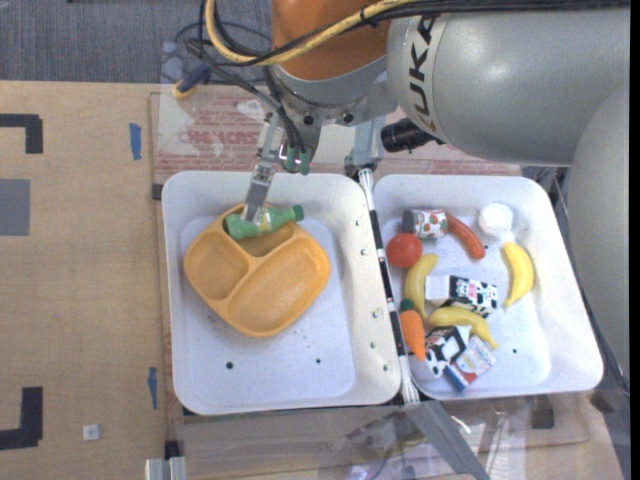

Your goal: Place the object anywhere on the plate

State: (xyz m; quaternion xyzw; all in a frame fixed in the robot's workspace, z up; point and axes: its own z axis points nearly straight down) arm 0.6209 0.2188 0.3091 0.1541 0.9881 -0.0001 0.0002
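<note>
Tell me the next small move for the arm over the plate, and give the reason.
Probably release and lift straight up. The end effector sits at the green bottle, which already lies across the back rim of the yellow plate in the left bin. Whether the bottle is gripped cannot be told from this view.

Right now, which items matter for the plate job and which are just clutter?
Job:
- green bottle, on the plate's top edge
- orange plate
- tool, at the bottle

Clutter, right bin:
- tomato
- bananas
- carrot
- small cartons
</note>
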